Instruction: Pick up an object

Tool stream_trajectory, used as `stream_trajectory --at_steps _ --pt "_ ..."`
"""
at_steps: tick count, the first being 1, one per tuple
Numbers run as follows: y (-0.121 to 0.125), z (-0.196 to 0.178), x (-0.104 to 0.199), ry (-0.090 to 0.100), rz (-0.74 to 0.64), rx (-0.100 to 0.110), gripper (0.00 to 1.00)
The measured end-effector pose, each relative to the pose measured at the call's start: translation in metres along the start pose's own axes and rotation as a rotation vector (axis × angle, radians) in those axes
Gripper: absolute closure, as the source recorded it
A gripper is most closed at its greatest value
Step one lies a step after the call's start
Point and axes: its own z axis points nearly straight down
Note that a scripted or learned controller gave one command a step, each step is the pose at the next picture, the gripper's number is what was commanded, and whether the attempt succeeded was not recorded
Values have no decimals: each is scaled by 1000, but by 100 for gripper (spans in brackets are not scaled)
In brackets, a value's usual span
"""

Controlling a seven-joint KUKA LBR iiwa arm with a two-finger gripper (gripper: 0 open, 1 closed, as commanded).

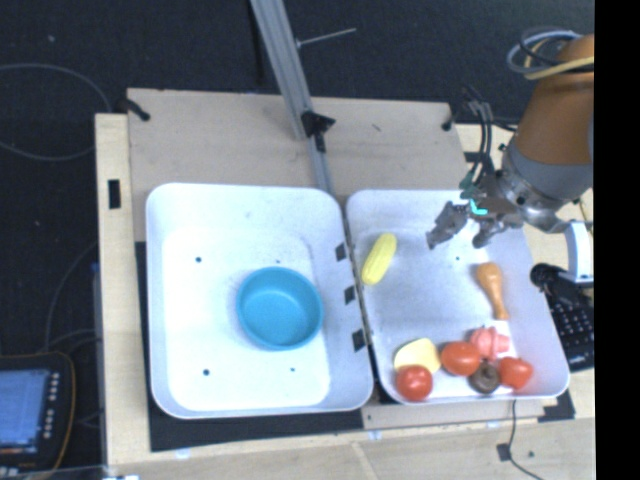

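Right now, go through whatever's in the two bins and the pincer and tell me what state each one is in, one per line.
Pincer: open, holding nothing, above the right bin.
Blue bowl: upright, in the left bin.
Yellow corn: lying flat near the right bin's left wall.
Orange piece: lying flat, apart from the rest.
Tomatoes and other toy food: bunched together in the right bin's near corner.

Arm [555, 118] cut off by right edge above the gripper [462, 230]. Keyboard [568, 313] below-right of gripper also cropped. Small dark item [486, 378] in the food pile well below gripper: too small to identify. Screen [28, 408] far left, cropped.
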Motion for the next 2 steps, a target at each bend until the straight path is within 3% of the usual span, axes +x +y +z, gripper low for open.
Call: stream_trajectory --at_steps 1,2 --pt "1 -3 0 0 0 -5 0" --pt "-3 58 -9 -3 4 0 0"
